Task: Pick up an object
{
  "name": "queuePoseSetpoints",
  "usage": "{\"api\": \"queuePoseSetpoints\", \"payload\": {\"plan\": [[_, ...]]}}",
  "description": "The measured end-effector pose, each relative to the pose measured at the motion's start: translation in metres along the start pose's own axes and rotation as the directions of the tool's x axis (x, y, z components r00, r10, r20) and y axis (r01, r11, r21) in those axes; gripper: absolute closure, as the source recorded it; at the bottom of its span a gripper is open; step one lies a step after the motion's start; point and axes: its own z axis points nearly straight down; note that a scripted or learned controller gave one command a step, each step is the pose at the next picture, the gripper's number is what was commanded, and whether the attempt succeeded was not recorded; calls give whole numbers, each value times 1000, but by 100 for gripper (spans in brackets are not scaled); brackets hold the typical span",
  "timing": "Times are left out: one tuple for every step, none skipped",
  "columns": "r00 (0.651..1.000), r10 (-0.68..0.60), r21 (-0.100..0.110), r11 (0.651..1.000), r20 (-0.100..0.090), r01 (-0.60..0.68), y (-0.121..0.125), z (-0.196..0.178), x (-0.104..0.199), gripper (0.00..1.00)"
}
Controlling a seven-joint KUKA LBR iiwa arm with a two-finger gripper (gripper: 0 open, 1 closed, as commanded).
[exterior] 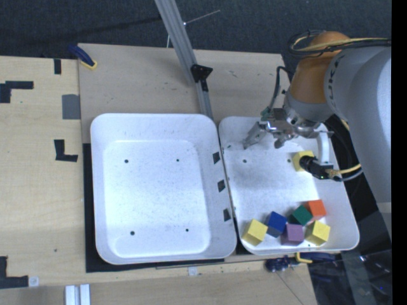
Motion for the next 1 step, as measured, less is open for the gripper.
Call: {"api": "queuePoseSetpoints", "payload": {"plan": [[1000,-1,-1,1000,0,1,-1,39,1,0]]}}
